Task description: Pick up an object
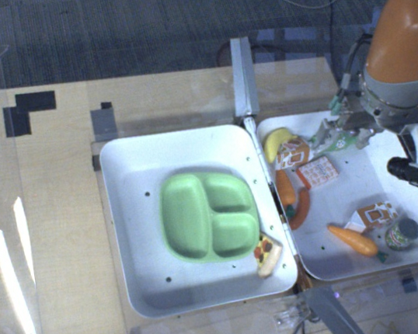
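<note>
My gripper (336, 137) hangs low over the back of the right bin (372, 176), below the orange-banded wrist. Just left of it lie a yellow banana (277, 142) and a small orange-and-white carton (292, 157). A pink checked box (319, 172) sits just in front of the gripper. An orange sausage (285, 187) and a dark red one (301, 209) lie along the bin's left wall. Nearer the front are a carrot (353, 239), a second small carton (377, 215) and a can (403, 233).
The left bin (134, 213) holds a green divided tray (207, 215) and a small toy food piece (267, 254) in its front right corner. A metal rail (241, 78) rises behind the divide between the bins. Cables trail behind the bench.
</note>
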